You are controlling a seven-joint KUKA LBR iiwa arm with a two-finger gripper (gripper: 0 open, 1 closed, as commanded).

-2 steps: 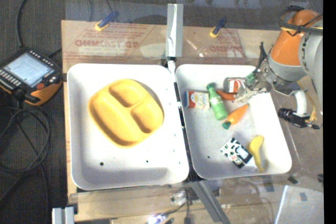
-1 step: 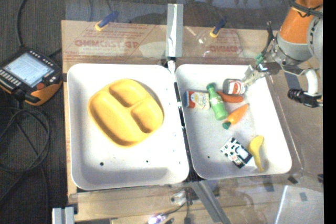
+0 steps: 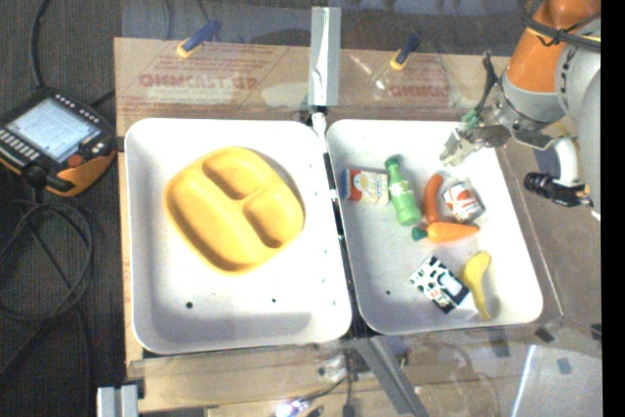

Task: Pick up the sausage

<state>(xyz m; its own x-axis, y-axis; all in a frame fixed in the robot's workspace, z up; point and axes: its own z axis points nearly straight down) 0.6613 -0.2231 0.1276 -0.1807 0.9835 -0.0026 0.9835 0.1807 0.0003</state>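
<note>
**Arm poised at upper right**

Grey arm w/ orange band enters from the right, wrist angled down and leftward. Gripper hangs low at the arm's tip, pointing down-left, nothing seen between its fingers.

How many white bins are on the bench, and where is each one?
2. The left bin holds a yellow tray; the right bin holds the small food items.
</note>
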